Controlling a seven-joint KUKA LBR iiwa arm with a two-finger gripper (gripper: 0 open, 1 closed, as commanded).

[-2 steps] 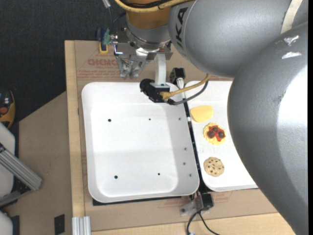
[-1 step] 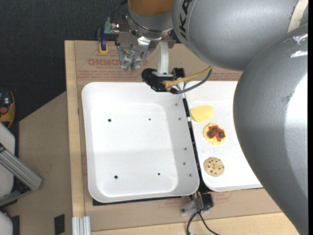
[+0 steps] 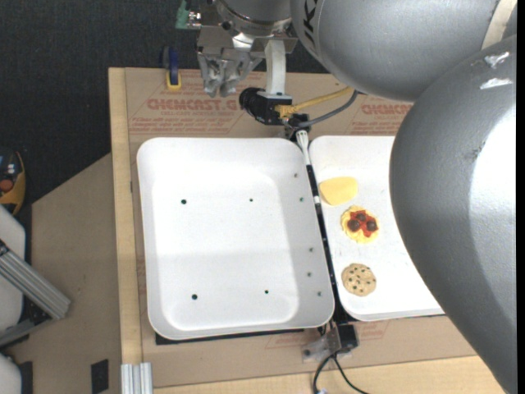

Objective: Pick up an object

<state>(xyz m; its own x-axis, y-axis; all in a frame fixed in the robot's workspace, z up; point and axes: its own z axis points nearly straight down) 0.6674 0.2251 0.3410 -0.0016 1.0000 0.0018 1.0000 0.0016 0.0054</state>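
Three toy foods lie along the left side of the right bin (image 3: 361, 150): a pale yellow piece (image 3: 338, 190) farthest back, a small round tart with red topping (image 3: 361, 224) in the middle, and a chocolate-chip cookie (image 3: 358, 279) nearest the front. My gripper (image 3: 223, 76) hangs high beyond the far rim of the left bin (image 3: 156, 220), over the cardboard-covered bench. It is well away from all three foods, and I see nothing in it.
The big grey arm (image 3: 459, 179) hides the right part of the right bin. A small blue and yellow clamp (image 3: 172, 68) sits at the bench's far left edge. An aluminium frame (image 3: 33, 281) lies off the bench to the left.
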